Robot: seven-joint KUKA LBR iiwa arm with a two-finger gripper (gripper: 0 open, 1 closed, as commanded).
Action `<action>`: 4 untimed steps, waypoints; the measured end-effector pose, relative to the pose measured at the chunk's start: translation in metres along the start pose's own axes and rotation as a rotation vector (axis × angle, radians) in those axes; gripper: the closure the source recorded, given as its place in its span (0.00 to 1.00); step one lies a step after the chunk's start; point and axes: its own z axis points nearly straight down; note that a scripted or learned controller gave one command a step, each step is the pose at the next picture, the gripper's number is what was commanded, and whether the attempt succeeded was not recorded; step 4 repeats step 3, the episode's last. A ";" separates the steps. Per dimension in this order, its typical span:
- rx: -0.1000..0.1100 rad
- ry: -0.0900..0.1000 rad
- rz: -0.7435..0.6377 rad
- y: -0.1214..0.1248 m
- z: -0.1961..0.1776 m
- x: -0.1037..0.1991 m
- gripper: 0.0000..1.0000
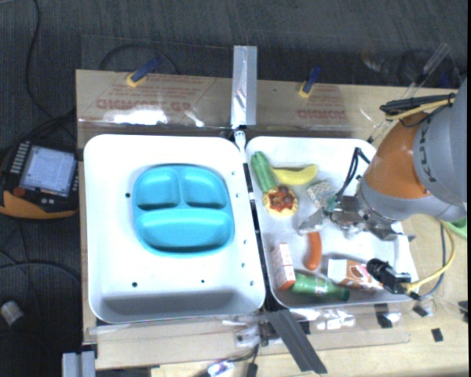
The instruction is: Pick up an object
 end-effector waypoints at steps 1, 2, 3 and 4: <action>-0.004 -0.003 -0.023 -0.034 -0.001 0.037 0.00; -0.002 0.001 -0.023 -0.033 -0.010 0.038 1.00; 0.012 -0.003 0.063 -0.017 -0.180 0.099 1.00; 0.012 -0.003 0.063 -0.017 -0.180 0.099 1.00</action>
